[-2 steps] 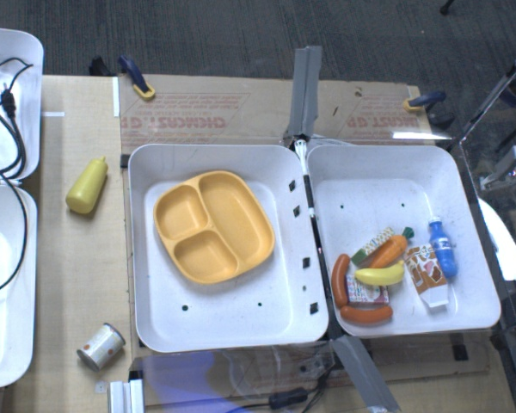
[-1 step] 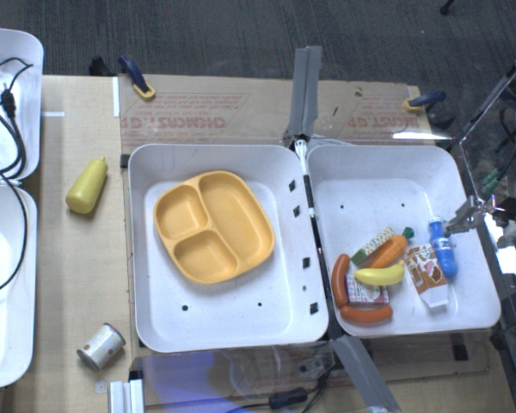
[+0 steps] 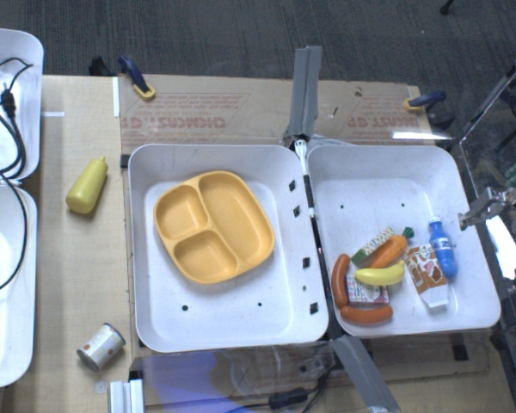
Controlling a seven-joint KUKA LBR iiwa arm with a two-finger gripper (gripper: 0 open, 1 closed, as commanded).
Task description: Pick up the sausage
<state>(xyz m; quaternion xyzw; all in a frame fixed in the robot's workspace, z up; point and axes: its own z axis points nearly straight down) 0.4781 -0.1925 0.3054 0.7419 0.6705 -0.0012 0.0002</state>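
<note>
Since the reddish-brown plastic sausage (image 3: pixel 366 314) lies near the right white bin's (image 3: pixel 387 188) front wall, under a yellow toy banana (image 3: pixel 380 274), it's probably light, stiff and slick: grip mid-length across. End effector state: can't tell.

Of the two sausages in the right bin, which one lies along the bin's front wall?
The sausage below the banana; the other sausage runs front to back.

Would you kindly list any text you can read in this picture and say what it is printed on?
Red lettering, upside down, on the cardboard sheet behind the bins: too blurred to read.
Print on the small cartons beside the banana in the right bin: too small to read.
Label on the blue bottle: unreadable.
</note>
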